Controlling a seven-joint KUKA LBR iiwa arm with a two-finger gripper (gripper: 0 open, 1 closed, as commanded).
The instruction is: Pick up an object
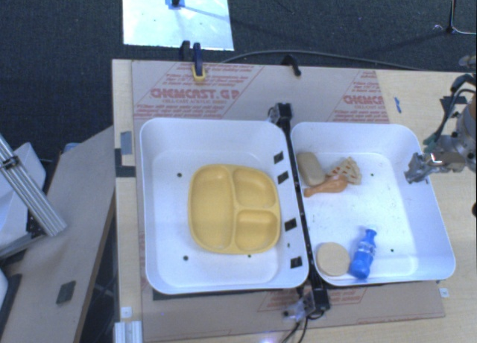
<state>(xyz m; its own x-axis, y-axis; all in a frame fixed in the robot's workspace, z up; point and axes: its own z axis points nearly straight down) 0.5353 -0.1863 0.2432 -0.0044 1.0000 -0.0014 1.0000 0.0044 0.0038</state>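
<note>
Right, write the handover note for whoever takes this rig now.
Gripper: at the right bin's right rim, above the bin, nothing seen between its fingers.
Right bin holds: blue bottle, round tan cookie, a drumstick-like piece, a bread-like piece and a waffle-like piece.
Left bin: yellow divided plate.
Done: nothing picked.
Left: descend, grasp one object, lift.
</note>
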